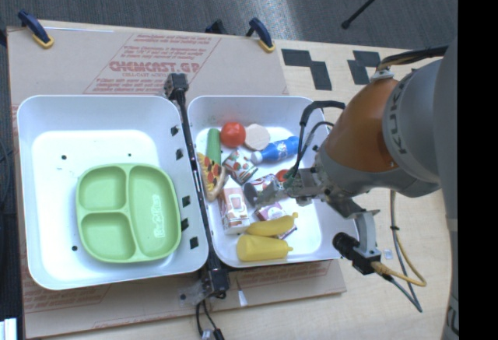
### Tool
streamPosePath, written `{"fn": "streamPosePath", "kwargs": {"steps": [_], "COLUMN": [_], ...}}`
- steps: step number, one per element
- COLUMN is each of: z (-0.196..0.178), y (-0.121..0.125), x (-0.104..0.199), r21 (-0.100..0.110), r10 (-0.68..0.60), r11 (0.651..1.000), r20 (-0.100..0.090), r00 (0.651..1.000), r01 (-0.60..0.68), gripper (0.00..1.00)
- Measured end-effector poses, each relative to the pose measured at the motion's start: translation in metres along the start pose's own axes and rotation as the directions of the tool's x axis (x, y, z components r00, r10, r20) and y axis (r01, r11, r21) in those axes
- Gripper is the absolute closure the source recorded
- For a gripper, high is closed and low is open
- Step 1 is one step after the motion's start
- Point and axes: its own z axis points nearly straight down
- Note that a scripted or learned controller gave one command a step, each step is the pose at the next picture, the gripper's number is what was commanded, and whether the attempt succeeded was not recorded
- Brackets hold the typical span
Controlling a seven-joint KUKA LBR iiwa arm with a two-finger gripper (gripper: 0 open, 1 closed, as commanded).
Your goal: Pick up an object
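The right bin (311,109) holds a heap of toy food: a red tomato (233,134), a white round piece (257,136), a blue bottle (278,149), a green cucumber (213,145), a small carton (236,210), a banana (272,226) and a yellow block (263,248). My gripper (264,191) is down inside this bin, in the middle of the heap, just above the carton and the banana. The wrist and the orange band (362,132) cover the bin's right side.
The left bin (47,124) holds a green divided plate (128,212). A black clamp bar (187,167) runs between the two bins. Cardboard (156,66) lies behind the bins, and cables (401,268) trail at the front right.
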Motion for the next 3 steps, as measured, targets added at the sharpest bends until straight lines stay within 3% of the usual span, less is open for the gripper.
{"fn": "streamPosePath", "kwargs": {"steps": [1, 2, 3], "z": [0.064, 0.053, 0.007], "y": [-0.003, -0.001, 0.095], "x": [-0.001, -0.003, 0.021], "r21": [-0.003, -0.008, 0.001], "r10": [0.007, 0.005, 0.007], "r11": [1.000, 1.000, 1.000], "r20": [0.000, 0.004, -0.003], "r00": [1.000, 1.000, 1.000], "r01": [-0.007, -0.005, -0.007], "gripper": [0.00, 1.00, 1.00]}}
